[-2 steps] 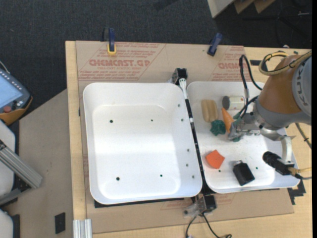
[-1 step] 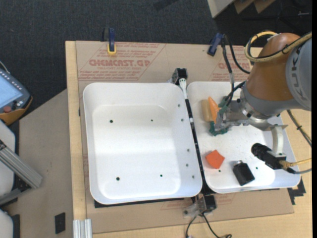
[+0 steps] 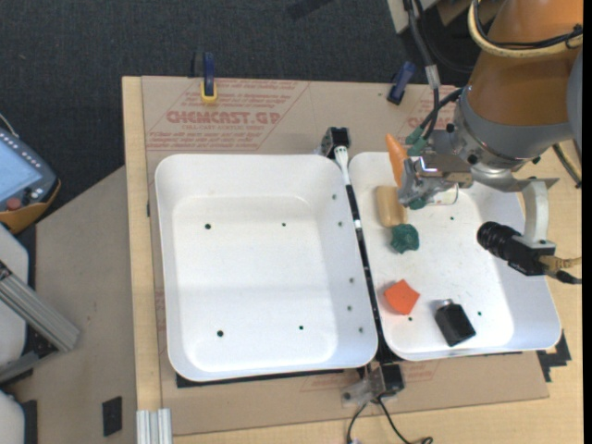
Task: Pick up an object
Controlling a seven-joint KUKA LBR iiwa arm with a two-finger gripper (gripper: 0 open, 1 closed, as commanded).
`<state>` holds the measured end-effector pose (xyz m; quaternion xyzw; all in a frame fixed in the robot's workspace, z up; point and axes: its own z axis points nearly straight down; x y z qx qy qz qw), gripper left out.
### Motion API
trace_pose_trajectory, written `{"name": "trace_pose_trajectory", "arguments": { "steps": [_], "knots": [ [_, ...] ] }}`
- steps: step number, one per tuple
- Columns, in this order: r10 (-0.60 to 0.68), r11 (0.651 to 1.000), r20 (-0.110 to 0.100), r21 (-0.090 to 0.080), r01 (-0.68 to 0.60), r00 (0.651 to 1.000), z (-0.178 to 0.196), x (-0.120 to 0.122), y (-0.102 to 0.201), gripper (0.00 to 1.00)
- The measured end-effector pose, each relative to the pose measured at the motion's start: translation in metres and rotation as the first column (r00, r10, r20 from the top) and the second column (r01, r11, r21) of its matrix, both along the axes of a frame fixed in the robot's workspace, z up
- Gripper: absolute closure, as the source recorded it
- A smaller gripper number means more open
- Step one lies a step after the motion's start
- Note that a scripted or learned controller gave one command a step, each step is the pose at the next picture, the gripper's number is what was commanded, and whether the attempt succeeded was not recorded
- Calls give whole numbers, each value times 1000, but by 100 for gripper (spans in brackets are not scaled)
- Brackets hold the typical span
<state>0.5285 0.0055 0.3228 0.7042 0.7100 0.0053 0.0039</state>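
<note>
The arm (image 3: 523, 63) reaches in from the right and hangs its gripper (image 3: 414, 192) over the far left part of the right bin (image 3: 490, 289). The gripper is seen from above and its lower end is lost against the wrist hardware, so I cannot tell whether it is spread, closed up or clamped on anything.

Every loose object lies in the right bin. An orange wedge (image 3: 396, 155) sits at the far left corner, just beside the gripper. A wooden peg (image 3: 388, 206) lies along the bin's left wall, just left of the gripper; whether the two touch cannot be made out. A green lump (image 3: 404, 239) rests on the bin floor just on the near side of the gripper, close to the peg's near end. Further toward the front, an orange block (image 3: 400, 297) sits by the left wall, and a black block (image 3: 454, 323) lies to its right, apart from it, near the front rim.

The left bin (image 3: 250, 276) stands edge to edge with the right one, both on a cardboard sheet (image 3: 231, 114) printed in red, with a blue clamp (image 3: 209, 74) on its far edge
</note>
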Motion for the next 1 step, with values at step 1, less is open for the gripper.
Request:
{"name": "trace_pose_trajectory", "arguments": {
  "steps": [1],
  "knots": [
    [-5,1000,-10,-2,5,1000,-26,34,39,100]
  ]
}}
